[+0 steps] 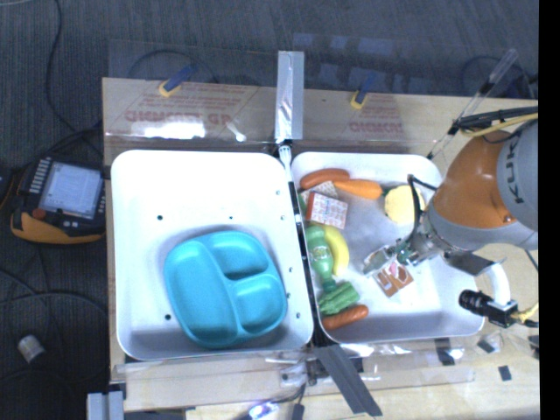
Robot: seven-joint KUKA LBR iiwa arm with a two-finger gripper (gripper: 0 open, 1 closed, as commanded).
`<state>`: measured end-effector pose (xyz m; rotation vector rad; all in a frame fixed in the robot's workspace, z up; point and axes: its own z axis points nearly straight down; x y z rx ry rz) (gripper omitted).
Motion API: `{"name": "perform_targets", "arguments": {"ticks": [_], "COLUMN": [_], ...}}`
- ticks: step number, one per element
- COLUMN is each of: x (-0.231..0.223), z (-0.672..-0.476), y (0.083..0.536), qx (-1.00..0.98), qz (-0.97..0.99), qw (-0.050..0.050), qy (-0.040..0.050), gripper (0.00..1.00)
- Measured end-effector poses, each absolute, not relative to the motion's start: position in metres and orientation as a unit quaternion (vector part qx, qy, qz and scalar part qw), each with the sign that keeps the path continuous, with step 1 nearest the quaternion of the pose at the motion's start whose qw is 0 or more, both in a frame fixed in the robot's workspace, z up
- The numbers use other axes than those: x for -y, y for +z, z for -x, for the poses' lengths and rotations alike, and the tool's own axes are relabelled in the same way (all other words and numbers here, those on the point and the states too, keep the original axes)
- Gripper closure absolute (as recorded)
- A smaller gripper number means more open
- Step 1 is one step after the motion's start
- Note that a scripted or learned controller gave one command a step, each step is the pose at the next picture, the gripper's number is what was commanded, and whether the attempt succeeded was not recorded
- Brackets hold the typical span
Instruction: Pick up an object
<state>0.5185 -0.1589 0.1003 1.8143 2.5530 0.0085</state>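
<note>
The right bin holds several toy foods: a sausage, a carrot, a small red-and-white box, a lemon, a banana, green vegetables and a red chili. My gripper reaches in from the right and sits low over the bin's middle. A small red-and-white packet lies just below its tip, touching or nearly touching it. The grey arm with its orange band covers the bin's right side.
The left bin holds a blue divided plate. A metal divider post stands behind the seam between the bins. A handheld device lies on the floor at left. Cables run by the arm base at right.
</note>
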Motion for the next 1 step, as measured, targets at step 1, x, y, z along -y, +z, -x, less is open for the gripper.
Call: {"name": "perform_targets", "arguments": {"ticks": [1], "x": [0.1287], "z": [-0.5307], "y": [0.2014], "qx": [-0.765], "qz": [-0.644], "qw": [0.000], "qy": [-0.0014], "gripper": [1.00]}}
